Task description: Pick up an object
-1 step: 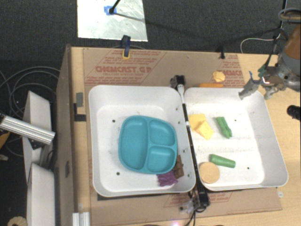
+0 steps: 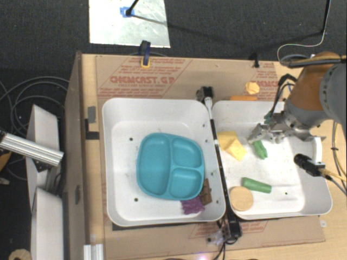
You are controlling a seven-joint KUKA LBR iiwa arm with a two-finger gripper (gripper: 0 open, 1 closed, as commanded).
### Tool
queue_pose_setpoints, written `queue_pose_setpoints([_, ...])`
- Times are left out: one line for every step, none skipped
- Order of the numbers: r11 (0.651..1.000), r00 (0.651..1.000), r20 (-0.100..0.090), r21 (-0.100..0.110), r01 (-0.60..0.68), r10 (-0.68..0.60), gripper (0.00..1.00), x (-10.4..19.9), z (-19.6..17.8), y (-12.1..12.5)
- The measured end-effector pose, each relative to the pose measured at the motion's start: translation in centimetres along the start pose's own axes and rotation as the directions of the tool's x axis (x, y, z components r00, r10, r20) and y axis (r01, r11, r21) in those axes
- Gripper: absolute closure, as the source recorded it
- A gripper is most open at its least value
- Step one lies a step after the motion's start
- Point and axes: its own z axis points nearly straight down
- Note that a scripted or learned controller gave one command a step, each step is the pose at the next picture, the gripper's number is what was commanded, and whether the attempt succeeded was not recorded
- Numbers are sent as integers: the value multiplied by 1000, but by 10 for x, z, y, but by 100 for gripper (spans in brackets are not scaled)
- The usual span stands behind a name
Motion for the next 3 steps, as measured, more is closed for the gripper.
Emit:
queue_pose_setpoints([1000, 1000, 5, -15, 0, 0, 100, -2, -20, 4])
queue_pose_setpoints([1000, 1000, 5, -14, 1, -1, 0, -2, -20, 4])
queue_pose_setpoints([1000, 1000, 4, -10, 0, 0, 0, 10, 10, -7])
